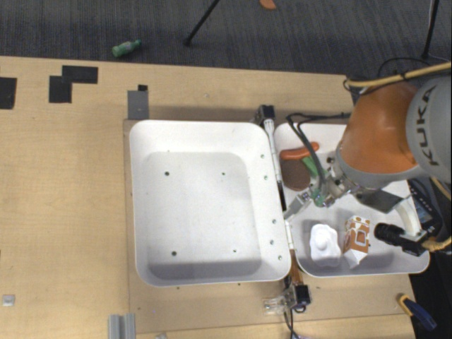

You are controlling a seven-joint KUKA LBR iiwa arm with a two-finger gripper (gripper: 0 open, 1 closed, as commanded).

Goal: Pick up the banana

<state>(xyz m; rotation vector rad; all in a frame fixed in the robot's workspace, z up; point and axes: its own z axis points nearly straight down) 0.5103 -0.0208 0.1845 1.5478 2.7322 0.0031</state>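
Your gripper [321, 193] is hanging low inside the right bin [417, 265], near its left wall (apart or together, you cannot tell). It is probably hunting the banana, which may be lying hidden under the arm [378, 136]. One white bottle [323, 240], one printed carton [358, 235] and one brown toy [295, 168] are sitting in that bin.

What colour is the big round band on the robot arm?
Orange. The band sits above the wrist, over the right bin, clearest in the camera view.
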